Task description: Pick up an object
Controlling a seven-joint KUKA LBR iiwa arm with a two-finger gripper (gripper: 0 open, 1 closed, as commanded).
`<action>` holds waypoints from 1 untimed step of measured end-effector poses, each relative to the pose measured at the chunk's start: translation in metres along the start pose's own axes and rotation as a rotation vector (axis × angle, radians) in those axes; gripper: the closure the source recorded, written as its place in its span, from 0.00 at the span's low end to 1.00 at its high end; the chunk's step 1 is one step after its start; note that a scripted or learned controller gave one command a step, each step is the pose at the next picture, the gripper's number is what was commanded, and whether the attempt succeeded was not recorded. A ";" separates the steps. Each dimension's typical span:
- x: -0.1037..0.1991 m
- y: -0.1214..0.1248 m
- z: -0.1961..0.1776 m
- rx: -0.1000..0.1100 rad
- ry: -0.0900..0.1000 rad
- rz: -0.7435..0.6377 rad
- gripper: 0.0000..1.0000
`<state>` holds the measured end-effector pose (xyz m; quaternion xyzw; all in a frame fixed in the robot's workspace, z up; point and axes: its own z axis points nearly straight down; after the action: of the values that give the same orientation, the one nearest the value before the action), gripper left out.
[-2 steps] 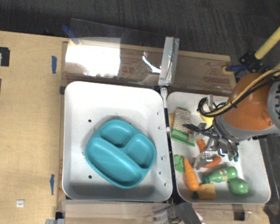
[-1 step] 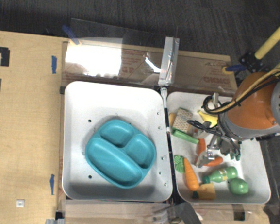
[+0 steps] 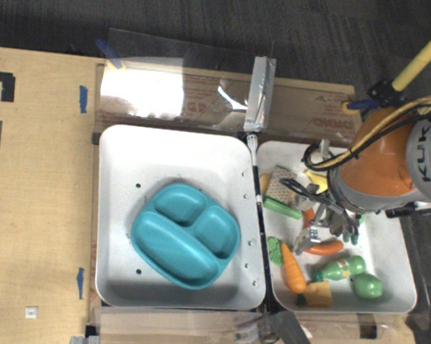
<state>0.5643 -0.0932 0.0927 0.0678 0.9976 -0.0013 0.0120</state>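
Note:
My gripper point(image 3: 320, 230) hangs low over the middle of the right bin point(image 3: 400, 292), under the orange wrist band. Just below its tip lies a red-orange chili-like piece point(image 3: 325, 248), very close to the fingers; whether they touch it I cannot tell. An orange carrot point(image 3: 292, 268) lies to the lower left of the gripper. A green pear-shaped toy point(image 3: 336, 270) and a green round toy point(image 3: 367, 285) rest at the lower right. A green stick point(image 3: 282, 207) lies left of the gripper. A yellow-brown block point(image 3: 319, 293) sits near the front wall.
The left bin point(image 3: 120, 152) holds a teal divided tray point(image 3: 186, 234). A metal divider point(image 3: 259, 93) stands behind the gap between the bins. A grater-like piece point(image 3: 279, 184) sits at the back of the right bin. Cables and a yellow hose run at the upper right.

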 end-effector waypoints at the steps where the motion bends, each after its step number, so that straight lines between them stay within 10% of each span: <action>1: -0.005 -0.002 0.004 -0.002 0.011 0.124 0.00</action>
<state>0.5694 -0.0962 0.0892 0.1296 0.9915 0.0011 0.0066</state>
